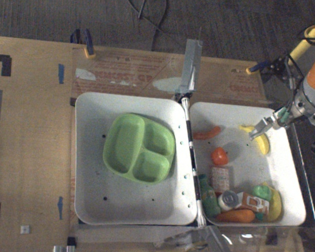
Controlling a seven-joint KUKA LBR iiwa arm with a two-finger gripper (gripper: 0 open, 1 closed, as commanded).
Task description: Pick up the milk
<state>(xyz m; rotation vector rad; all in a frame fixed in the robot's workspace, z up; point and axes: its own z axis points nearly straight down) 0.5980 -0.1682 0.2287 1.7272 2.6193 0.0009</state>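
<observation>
The milk [220,178] looks like a small pale carton lying near the middle of the right bin [294,177], just below a red tomato [219,156]. My gripper [263,127] hangs over the back right part of that bin, right above a yellow banana [262,143]. It is well apart from the milk, up and to the right of it. Nothing is visibly held.
A pile fills the right bin's front: a green bottle [210,200], a round can [229,199], an orange-labelled box [252,201], a carrot [236,215] and green and yellow pieces. A red sausage-like piece [207,133] lies at the back left. A green divided plate [139,147] sits in the left bin [87,188].
</observation>
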